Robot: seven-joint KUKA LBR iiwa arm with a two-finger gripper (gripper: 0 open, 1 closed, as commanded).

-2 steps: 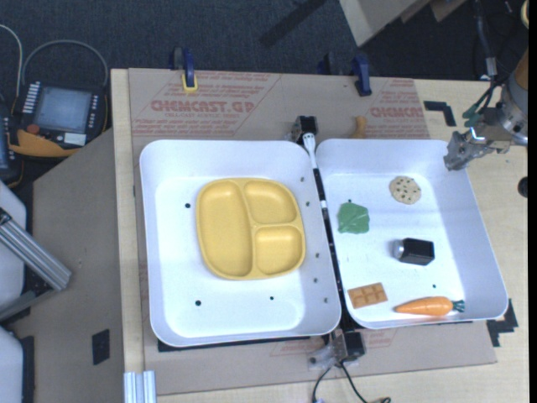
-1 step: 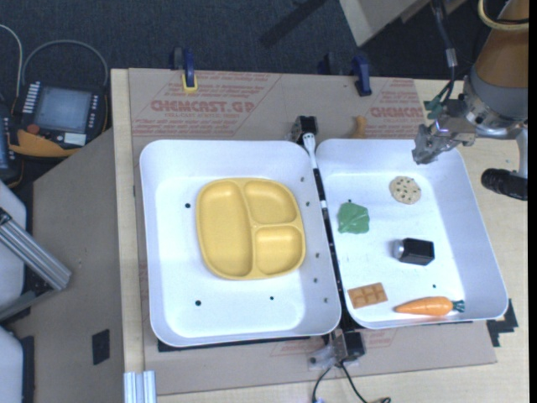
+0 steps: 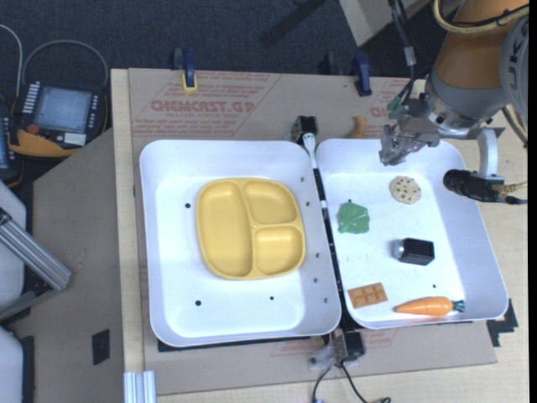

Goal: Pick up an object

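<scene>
A: Where's the gripper (image 3: 396, 151)?

B: Over the far edge of the right bin (image 3: 478, 225), near its upper corner, hanging off the grey arm (image 3: 470, 91) with the orange band. Nothing sits between its fingers that I can see — whether they stand open or closed, I cannot tell; they read as one dark cluster.

A: What lies closest to it?

B: A round cookie (image 3: 405, 191) with dark chips, just below and slightly right of the gripper, apart from it. Further toward the bin's left wall is a green leafy piece (image 3: 353, 218).

A: And the rest of that bin?

B: A small black block (image 3: 414, 251) near the middle, then a brown waffle-patterned cracker (image 3: 367, 295) by the near edge, and an orange carrot (image 3: 428, 306) with a green tip lying flat beside it — all apart from one another.

A: The other bin?

B: The left bin (image 3: 168, 225) holds a yellow divided plate (image 3: 249, 227) with three compartments, roughly centred. Both bins rest on a brown board (image 3: 252, 99) with red lettering, and a small screen unit (image 3: 60, 109) sits off the bench at far left.
</scene>
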